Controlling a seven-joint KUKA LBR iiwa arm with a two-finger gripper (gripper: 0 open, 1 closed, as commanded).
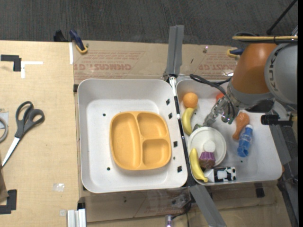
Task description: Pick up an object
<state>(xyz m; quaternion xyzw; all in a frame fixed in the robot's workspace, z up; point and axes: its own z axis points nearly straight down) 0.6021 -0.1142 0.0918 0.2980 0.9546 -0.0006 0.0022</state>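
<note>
1. Nearest edge of right bin (265, 174): black-and-white block (224, 174), beside tip of a banana (196, 164).
2. Just beyond: white plate (204, 138) bearing a purple-and-white object (208, 153); blue bottle (244, 141) lying to its right.
3. Mid-bin: gripper (221, 113) low over the floor, beside an orange carrot-like piece (241, 123); cannot tell whether spread or pressed together.
4. Farther: second banana (187, 120), then an orange (190, 100).
5. Left bin (90, 126): yellow divided tray (140, 140).
6. Far left on bench: scissors (21, 126).
</note>
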